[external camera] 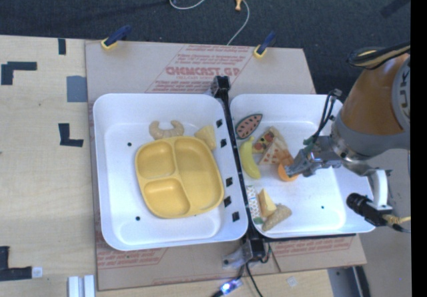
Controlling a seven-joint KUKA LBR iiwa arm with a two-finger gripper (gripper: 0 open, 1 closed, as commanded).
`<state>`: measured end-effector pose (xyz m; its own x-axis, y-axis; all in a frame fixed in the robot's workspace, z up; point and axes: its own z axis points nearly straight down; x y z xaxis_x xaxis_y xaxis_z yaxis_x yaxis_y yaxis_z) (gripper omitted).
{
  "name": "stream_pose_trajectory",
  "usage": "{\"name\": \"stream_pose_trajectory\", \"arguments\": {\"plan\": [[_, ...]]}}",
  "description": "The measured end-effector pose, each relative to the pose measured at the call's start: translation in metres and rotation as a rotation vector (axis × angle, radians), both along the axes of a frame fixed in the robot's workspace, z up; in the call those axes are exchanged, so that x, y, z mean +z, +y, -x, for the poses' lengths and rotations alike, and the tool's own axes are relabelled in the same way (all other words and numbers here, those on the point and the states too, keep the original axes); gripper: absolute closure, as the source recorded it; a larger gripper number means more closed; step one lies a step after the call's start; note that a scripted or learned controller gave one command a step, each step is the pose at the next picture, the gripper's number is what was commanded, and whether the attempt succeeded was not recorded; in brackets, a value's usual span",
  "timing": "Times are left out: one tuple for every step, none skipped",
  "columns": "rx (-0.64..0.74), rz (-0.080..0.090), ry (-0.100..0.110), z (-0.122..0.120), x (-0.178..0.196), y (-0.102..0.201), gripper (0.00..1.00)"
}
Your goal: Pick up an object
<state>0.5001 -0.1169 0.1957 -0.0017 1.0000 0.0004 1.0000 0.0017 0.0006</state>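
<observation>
In the right bin (pixel 333 219) lie several toy foods. These are a watermelon slice (pixel 248 125), a yellow banana (pixel 250 159), a pizza slice (pixel 272 145), an orange piece (pixel 287 173), a cheese wedge (pixel 267 202) and a tan cone-like piece (pixel 277 216). My gripper (pixel 301 165) reaches in from the right and sits low, right against the orange piece's right side. It partly covers that piece. Nothing is seen lifted off the bin floor.
The left bin (pixel 110 155) holds a yellow divided plate (pixel 179 177), a beige pretzel-shaped piece (pixel 165 130) and a pale yellow wedge (pixel 207 135). A black divider (pixel 230 155) runs between the bins. The arm's grey and orange body (pixel 373 109) hangs over the right bin's right side.
</observation>
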Motion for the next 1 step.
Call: {"name": "stream_pose_trajectory", "arguments": {"plan": [[0.000,0.000,0.000,-0.0003,0.0299,0.0008,1.00]]}}
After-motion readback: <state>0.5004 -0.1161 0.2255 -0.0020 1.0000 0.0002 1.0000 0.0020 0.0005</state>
